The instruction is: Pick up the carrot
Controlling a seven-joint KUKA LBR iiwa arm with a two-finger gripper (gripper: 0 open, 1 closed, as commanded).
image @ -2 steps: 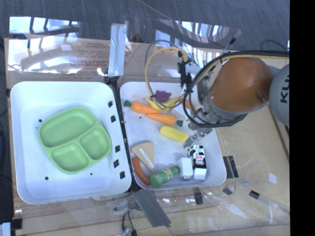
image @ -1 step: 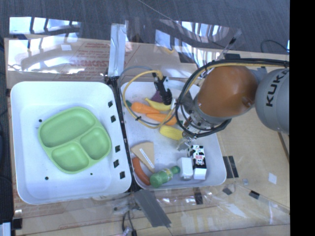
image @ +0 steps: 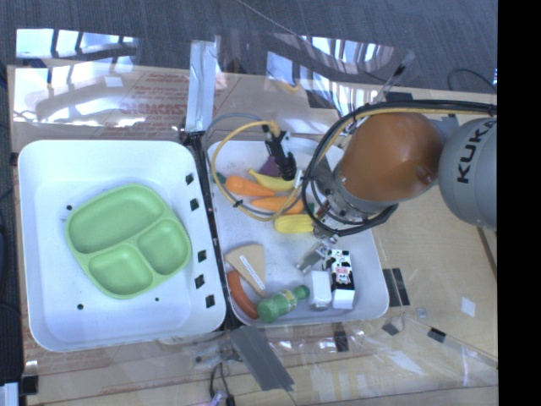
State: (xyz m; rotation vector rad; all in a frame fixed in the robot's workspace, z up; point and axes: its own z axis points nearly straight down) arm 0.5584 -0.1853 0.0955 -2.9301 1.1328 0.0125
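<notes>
Gripper (image: 314, 259) hangs over the right white bin (image: 372, 299), metal fingers above bare floor beside the small white cartons (image: 331, 284); I cannot tell if they are spread or pressed together.

From my seat, I see the orange tapered carrot (image: 245, 186) lying near that bin's far left corner, touching a yellow banana (image: 269, 178) and an orange pepper piece (image: 275, 202), well apart from the fingers. I see the green three-section plastic plate (image: 127, 239) in the left white bin (image: 51, 311).
</notes>
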